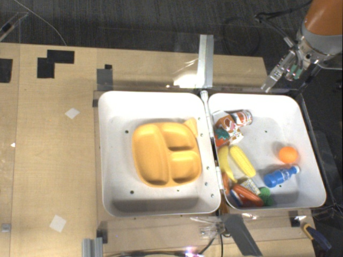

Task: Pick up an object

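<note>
Reaching in from the upper right corner of the view, with the orange band of the arm [324, 7] showing above the grey wrist. Angling down and to the left. Carrying the end effector [274, 78] at its tip, with nothing showing between its fingers; too small to judge their spread.

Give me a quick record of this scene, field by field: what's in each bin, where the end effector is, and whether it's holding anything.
left bin: yellow divided tray
right bin: can, yellow corn-like piece, orange ball, blue bottle, red and green items heaped near the divider
clutter: mostly along the right bin's left side; ball and bottle lie apart
end effector: above the right bin's far edge, outside the bin
holding: nothing seen between its fingers
task state: no object picked up yet
</note>
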Controlling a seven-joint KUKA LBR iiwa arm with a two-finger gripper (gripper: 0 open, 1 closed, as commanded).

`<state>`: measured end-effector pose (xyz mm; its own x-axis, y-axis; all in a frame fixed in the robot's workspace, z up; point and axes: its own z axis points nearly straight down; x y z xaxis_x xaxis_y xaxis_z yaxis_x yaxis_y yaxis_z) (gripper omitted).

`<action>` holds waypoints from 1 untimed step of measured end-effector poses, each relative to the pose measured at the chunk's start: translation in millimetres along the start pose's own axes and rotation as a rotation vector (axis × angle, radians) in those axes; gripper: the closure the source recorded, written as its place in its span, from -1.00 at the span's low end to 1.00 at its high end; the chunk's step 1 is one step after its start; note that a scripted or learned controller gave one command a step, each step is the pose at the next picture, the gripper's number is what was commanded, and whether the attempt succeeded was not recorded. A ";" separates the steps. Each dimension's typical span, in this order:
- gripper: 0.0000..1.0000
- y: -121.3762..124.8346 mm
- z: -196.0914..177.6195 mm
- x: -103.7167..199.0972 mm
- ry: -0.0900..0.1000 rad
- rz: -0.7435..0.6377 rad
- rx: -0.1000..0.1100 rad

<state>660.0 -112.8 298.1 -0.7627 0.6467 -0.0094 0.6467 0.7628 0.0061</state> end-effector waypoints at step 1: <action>1.00 -27.7 166.3 -16.4 -0.019 0.249 -0.012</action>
<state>656.5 -144.8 131.8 -0.5791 0.8149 -0.0247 0.8146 0.5796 0.0221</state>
